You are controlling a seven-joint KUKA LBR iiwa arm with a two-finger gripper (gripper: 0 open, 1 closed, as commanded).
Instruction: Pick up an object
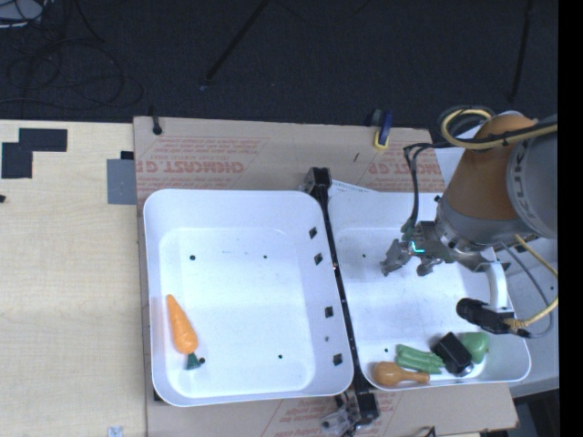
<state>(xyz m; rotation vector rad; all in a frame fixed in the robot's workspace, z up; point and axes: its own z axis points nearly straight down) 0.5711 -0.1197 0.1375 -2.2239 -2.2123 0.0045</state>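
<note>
An orange carrot (180, 324) with a small dark green stem end lies near the front left wall of the left bin (235, 209). In the front right corner of the right bin (373, 244) sit a tan pear-shaped piece (397, 374), a green pod (420, 360), a black block (453, 352) and a green rounded piece (475, 343). My gripper (407, 258) hangs over the middle of the right bin, open, with nothing between its fingers. It is well clear of the cluster, toward the back.
A black divider (330, 271) runs between the two bins. Cardboard (237, 153) lies under and behind them. A blue and yellow clip (382, 130) stands at the cardboard's back edge. Cables (496, 315) loop off the arm at the right.
</note>
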